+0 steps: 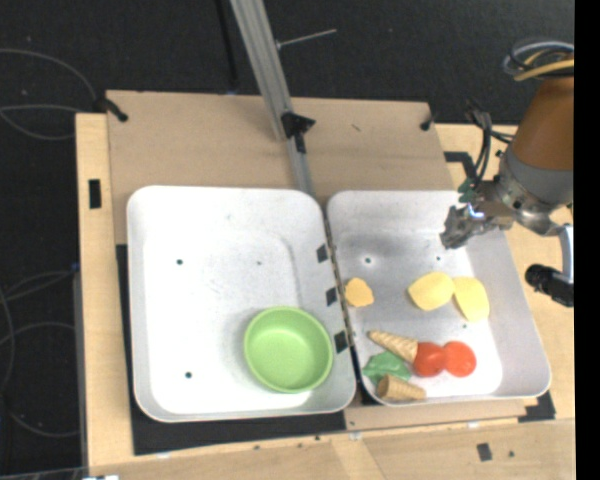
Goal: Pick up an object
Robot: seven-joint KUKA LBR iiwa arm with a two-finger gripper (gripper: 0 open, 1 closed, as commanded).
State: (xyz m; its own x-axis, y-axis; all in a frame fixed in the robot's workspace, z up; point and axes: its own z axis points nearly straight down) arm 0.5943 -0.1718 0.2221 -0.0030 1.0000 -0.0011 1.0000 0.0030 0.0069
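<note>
Hovering over the right bin [500, 268] near its far right part, gripper [454, 234] state impossible to tell, with the nearest yellow pieces [432, 291] lying just below it, calling for centring over one piece and descending straight before closing.

Lighting is even and moderately bright from overhead: the two white bins [230, 268] near the frame's centre read close to overexposed, with mottled grey patches on their floors, while the dark floor along the top and left of the frame falls almost to black. Shadows are soft and short, seen as a faint rim under the green bowl [288, 348] at lower centre. Sharpness is modest throughout, with grain and soft edges on small items, and no marked bending of straight lines at the frame edges.
</note>
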